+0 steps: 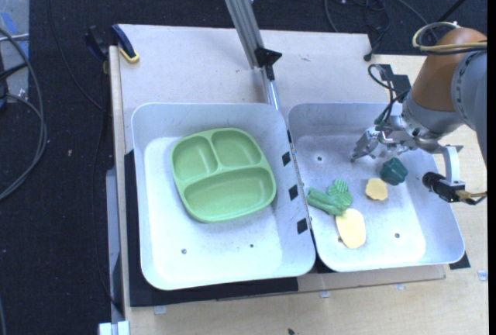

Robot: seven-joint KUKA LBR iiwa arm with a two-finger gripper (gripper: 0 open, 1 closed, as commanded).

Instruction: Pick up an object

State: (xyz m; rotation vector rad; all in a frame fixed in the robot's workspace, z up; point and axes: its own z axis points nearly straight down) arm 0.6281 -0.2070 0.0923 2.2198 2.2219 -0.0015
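In the right bin lie a dark green toy, a small yellow piece, a light green leafy toy and a pale yellow oval. My gripper hangs low over the bin's upper middle, just up and left of the dark green toy. It is open, with nothing between its fingers. The arm's wrist, with its orange band, comes in from the right above it.
A green divided plate lies in the left bin. A slanted metal pole with a black clamp stands behind the bins' shared wall. Cables run across the floor beyond the bench.
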